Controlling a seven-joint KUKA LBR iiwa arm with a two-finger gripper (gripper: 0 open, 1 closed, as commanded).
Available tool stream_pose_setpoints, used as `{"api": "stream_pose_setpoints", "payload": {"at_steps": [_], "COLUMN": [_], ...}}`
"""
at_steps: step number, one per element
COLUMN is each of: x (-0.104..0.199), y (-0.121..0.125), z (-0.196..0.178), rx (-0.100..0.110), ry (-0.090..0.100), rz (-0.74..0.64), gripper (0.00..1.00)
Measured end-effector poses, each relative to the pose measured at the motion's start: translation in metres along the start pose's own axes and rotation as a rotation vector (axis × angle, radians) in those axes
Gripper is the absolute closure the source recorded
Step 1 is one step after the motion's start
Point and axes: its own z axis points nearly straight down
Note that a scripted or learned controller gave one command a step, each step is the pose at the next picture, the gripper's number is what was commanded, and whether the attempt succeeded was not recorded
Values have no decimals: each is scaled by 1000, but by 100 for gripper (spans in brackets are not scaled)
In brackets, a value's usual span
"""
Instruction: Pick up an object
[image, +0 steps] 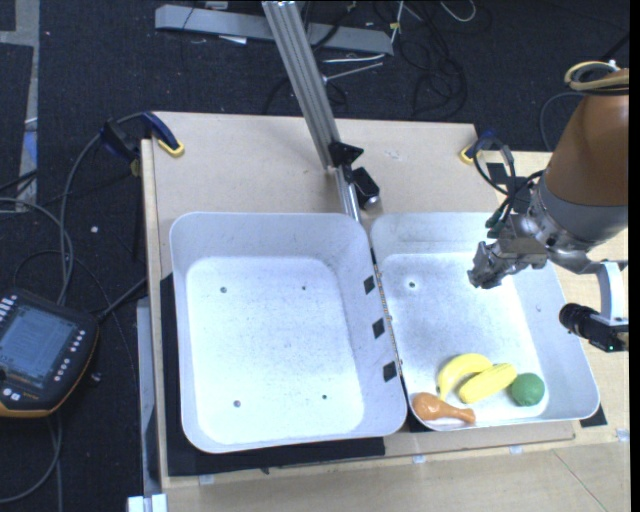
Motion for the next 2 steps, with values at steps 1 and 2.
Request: {"api": "stream_pose_setpoints", "payload": {"at_steps": [1,2], "x": [44,99], "y": [-2,-4], "z": [12,6], "rx": [1,0], "ry": [0,1], "rz": [0,-2], "gripper": [100,100]}}
